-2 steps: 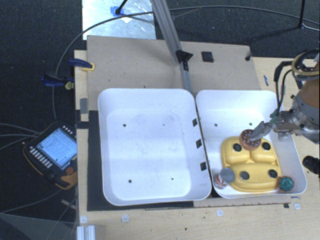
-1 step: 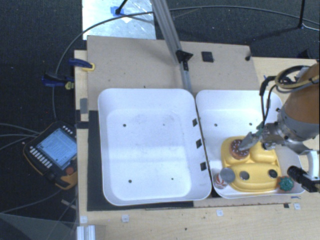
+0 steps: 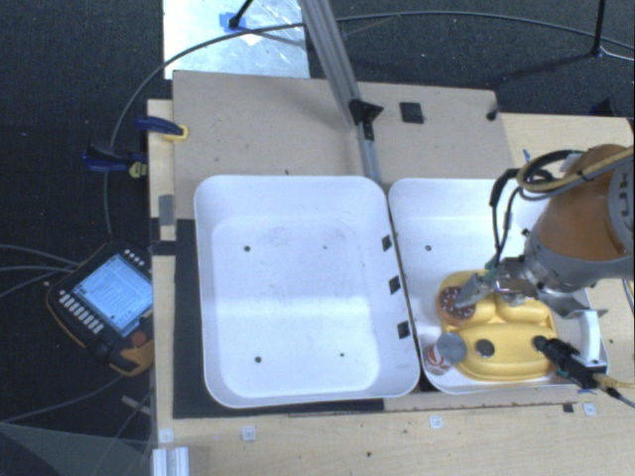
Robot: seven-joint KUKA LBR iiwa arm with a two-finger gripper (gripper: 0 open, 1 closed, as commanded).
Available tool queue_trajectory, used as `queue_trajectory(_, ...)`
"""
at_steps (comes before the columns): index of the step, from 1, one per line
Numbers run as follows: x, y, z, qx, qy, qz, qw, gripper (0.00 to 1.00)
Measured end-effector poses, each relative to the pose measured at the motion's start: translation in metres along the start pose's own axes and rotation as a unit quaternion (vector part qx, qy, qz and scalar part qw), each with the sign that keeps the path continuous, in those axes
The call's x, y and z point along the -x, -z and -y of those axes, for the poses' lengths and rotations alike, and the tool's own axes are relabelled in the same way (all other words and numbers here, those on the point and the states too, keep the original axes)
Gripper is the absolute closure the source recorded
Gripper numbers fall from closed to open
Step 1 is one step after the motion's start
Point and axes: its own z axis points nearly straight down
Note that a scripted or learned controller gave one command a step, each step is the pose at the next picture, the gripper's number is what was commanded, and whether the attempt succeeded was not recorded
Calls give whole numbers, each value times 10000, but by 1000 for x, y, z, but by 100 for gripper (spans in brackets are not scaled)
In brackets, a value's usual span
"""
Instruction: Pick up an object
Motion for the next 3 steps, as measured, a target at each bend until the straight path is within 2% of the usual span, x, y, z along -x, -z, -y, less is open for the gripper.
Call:
queue_trajectory(1, -7, -21, -8, 88, 38, -53, 9999, 0)
queue_trajectory(2, -10, -6, -12, 132, 56, -93, 9999, 100)
queue_trajectory(3, -20, 44, -15, 44, 25, 11, 10000, 100)
